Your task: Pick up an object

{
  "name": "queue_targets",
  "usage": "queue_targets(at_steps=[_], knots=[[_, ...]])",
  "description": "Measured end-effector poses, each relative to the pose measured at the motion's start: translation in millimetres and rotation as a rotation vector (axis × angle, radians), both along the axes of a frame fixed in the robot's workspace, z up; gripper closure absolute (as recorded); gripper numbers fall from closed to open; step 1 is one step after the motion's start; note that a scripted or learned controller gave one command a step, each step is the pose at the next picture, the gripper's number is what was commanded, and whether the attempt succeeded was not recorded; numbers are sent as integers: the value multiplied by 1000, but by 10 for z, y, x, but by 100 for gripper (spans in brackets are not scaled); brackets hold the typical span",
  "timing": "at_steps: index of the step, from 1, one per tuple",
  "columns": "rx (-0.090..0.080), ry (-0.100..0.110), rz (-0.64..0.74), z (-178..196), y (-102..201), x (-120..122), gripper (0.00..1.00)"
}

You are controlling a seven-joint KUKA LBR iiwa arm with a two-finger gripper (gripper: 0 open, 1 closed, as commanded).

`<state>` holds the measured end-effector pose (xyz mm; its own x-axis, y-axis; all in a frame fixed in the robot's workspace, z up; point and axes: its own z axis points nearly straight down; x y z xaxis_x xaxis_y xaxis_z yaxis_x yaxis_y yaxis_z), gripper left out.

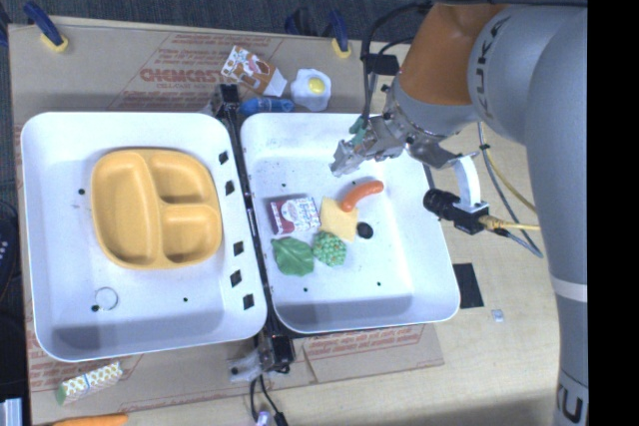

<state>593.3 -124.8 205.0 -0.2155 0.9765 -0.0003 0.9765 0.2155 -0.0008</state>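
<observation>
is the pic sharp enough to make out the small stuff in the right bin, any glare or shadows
Camera view: lighting is soft and even, with no hard glare on the right bin; the white walls wash out slightly. The end effector looks soft and blurred, casting only a faint shadow. The orange sausage-shaped toy, broccoli toy and green leaf toy read by colour, but the small packet has illegible print.

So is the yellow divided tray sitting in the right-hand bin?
No, the yellow tray lies in the left bin.

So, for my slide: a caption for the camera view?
KUKA arm's end effector hovers above toy food in the right bin; yellow divided tray in the left bin.
</observation>
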Motion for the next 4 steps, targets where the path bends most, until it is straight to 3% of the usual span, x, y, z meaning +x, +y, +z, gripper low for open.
queue_targets(at_steps=[1,2,3,4], knots=[[0,2,-1,-10,-3,-6,0],[0,5,-3,-1013,-491,174,0],[2,4,131,-1128,-859,119,0],[2,4,67,-1134,148,190,0]])
